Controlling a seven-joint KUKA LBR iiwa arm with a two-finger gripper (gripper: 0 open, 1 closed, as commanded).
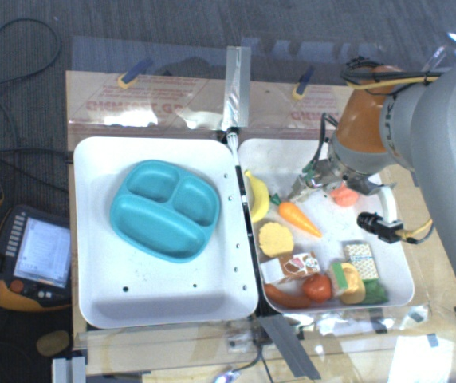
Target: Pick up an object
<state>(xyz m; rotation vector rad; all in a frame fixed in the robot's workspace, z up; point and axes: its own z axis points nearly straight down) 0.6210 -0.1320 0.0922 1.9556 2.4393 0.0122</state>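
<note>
Blue plate: a blue plate (166, 208) with three sections is lying in the left bin (92, 238), with nothing on it.

Left bin: it is sitting on the tabletop (84, 102), touching the right bin (403, 282) along the middle.

Yellow banana: a banana (256, 196) is leaning against the left wall of the right bin.

Orange carrot: a carrot (299, 218) is lying just beside the banana, pointing down and to the right.

Yellow round food: a round yellow piece (276, 238) is sitting just below the carrot.

Front pile: a small box (300, 264), a red tomato (317, 287), a checked block (359, 259) and a green piece (375, 292) are crowding the near end of the right bin.

Pink piece: a small pink thing (344, 195) is lying near the far right of the bin, close under the arm.

Jaws: the gripper (313, 176) is reaching down into the far part of the right bin, just above the carrot. I cannot tell if it is released or clenched, and nothing is showing in it.

Task so far: the arm is getting down among the toys, but every toy is lying in the bin, so I think nothing is picked up yet.

What is left: closing on one toy, maybe the carrot or the pink piece, and lifting it out.
</note>
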